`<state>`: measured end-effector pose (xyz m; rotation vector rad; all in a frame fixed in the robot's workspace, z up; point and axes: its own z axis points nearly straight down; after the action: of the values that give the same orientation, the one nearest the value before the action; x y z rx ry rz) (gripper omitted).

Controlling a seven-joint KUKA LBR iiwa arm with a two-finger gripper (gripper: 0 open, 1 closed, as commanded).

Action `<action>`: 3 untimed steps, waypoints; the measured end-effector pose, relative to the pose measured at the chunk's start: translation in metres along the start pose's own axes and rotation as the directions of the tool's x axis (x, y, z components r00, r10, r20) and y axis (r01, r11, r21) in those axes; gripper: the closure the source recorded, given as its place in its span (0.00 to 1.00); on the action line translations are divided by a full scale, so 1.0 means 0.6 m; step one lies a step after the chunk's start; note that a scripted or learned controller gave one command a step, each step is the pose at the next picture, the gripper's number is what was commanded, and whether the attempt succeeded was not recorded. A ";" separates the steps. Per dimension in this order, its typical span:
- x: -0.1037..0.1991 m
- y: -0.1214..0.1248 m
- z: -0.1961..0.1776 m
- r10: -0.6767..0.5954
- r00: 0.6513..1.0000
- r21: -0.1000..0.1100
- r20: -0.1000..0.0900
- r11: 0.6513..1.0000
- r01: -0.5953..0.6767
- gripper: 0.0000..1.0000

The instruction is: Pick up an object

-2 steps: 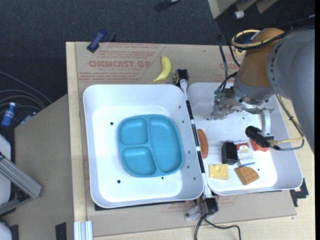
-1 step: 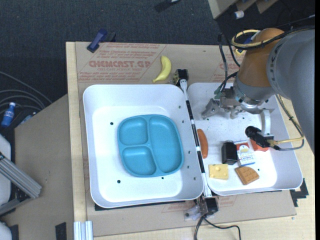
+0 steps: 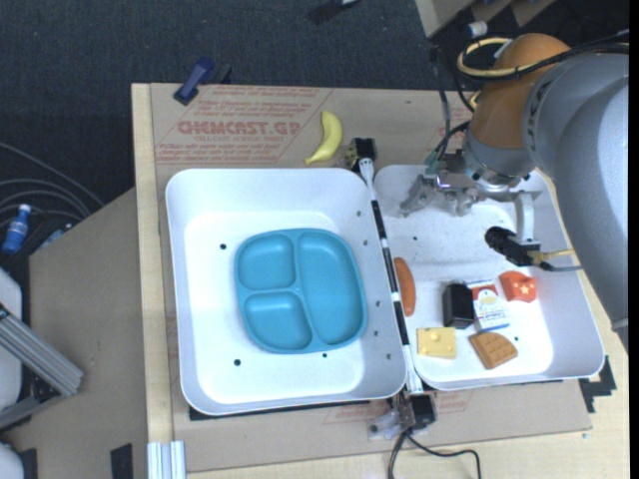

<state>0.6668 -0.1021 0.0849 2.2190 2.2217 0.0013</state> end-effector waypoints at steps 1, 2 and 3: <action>0.005 -0.067 0.000 0.002 1.000 0.004 -0.001 1.000 -0.002 0.00; 0.018 0.000 0.000 0.000 1.000 0.000 0.000 1.000 0.000 0.00; 0.018 -0.078 0.001 0.002 1.000 0.004 -0.001 1.000 -0.002 0.00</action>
<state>0.6198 -0.0913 0.0845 2.2238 2.2218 -0.0017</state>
